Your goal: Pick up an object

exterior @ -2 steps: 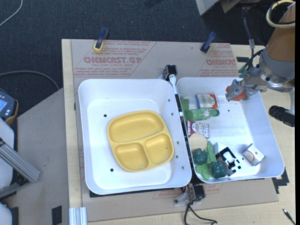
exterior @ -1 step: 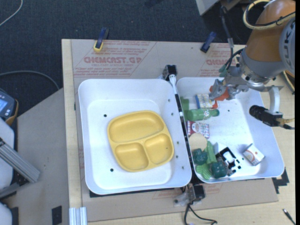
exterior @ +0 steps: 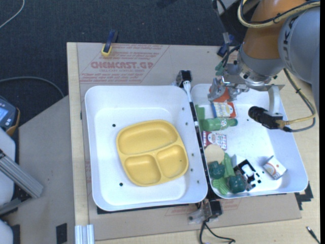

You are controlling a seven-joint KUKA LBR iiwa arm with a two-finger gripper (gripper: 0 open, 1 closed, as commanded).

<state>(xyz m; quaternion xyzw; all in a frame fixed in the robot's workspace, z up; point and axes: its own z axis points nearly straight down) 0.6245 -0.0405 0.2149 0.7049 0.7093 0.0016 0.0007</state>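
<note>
My gripper [exterior: 222,91] hangs over the back left part of the right bin [exterior: 289,151], right above a red and white pouch [exterior: 224,109]. In front of the pouch lies a green tube [exterior: 218,122], then a red and white packet [exterior: 215,138] and a cream round piece [exterior: 216,149]. At the bin's front left corner sit dark green toys [exterior: 226,177] beside a black and white piece [exterior: 249,172]. A small white and brown box [exterior: 274,168] rests at the front right.
The left bin [exterior: 96,136] holds a yellow divided plate [exterior: 151,151]. A black clip [exterior: 183,77] sits at the back between the bins. A yellow and blue clamp [exterior: 108,44] grips the board's far edge.
</note>
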